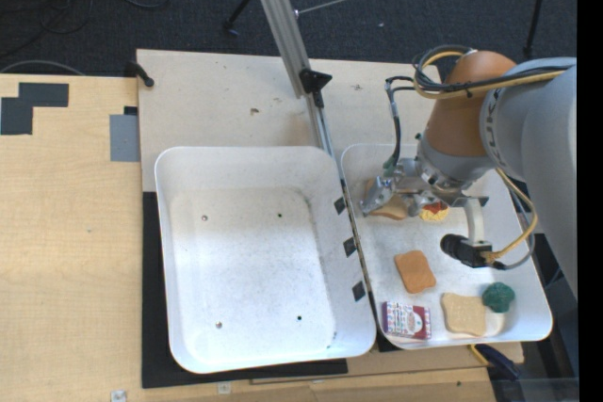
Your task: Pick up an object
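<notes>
My gripper (378, 195) is low in the right bin (535, 320), near its left wall at the far end. A tan croissant-like piece (390, 213) lies right under and beside it, partly hidden by the wrist. A small yellow and red object (434, 211) sits just to its right under the arm. Nearer the front lie an orange-brown flat block (415, 270), a pale slice of toast (466, 315), a green ball (498, 297) and a red and white packet (405, 319).
The left bin (179, 193) is a wide white tray with a few dark specks. A slanted aluminium bar (283, 24) rises behind the bins, its clamp near the divide. A black cable connector (466, 249) hangs off the wrist over the right bin.
</notes>
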Controlling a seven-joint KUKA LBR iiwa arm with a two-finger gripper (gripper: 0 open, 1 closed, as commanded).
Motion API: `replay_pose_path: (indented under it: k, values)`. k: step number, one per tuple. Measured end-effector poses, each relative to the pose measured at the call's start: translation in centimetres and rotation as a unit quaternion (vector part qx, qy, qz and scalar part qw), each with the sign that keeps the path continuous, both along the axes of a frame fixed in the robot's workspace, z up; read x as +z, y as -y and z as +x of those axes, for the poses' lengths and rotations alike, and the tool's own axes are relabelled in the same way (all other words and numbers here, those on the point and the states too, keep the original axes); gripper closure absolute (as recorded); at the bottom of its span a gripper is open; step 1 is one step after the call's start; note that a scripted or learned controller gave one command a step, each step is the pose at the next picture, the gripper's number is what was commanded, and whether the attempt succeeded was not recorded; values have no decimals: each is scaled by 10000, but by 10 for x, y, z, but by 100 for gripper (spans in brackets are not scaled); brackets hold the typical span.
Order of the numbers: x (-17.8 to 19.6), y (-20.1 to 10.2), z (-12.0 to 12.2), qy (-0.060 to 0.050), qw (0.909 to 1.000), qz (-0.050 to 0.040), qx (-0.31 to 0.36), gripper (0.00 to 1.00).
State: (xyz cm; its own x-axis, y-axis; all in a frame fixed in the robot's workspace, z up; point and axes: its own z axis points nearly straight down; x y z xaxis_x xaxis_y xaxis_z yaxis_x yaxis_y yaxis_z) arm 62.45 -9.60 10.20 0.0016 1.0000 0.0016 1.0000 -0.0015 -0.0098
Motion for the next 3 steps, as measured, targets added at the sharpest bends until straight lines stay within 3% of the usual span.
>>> replay_pose_path:
  k: [1, 3]
  values:
    - [14, 2, 1, 29, 10000, -6, -36, 100]
    - [110, 7, -7, 63, 10000, -10, -3, 100]
